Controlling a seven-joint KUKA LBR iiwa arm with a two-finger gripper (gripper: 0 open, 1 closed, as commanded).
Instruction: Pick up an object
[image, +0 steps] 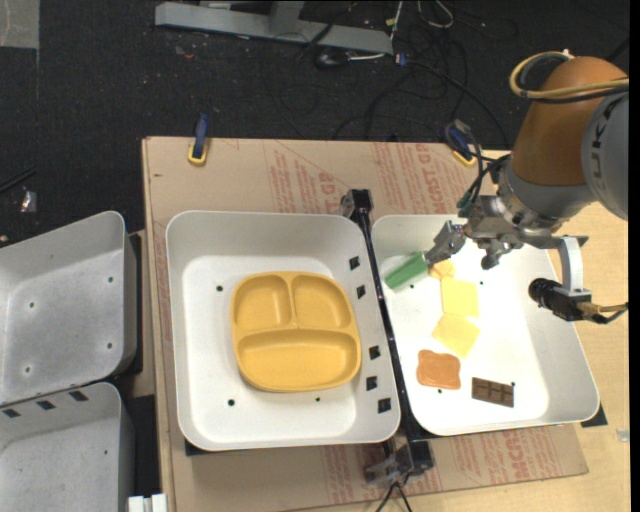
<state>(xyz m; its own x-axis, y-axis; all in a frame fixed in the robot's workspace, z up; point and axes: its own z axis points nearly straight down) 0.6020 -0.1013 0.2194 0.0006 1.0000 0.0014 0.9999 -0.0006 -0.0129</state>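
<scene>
My gripper (466, 254) hangs over the back of the right bin (560, 350), its two fingers spread apart and nothing between them. A green block (405, 271) lies just left of the left finger, at or very near its tip. Below the gripper sit two pale yellow slices (460, 297) (457, 334) and a small yellow piece (441, 268). Nearer the front lie an orange-brown toast-shaped piece (438, 369) and a dark brown chocolate bar (492, 391).
The left bin (200, 300) holds a yellow divided plate (296, 331). A black divider (372, 290) runs between the bins. Grey metal trays (60, 290) lie off the bench at left. Clamps (199, 140) grip the bench's back edge.
</scene>
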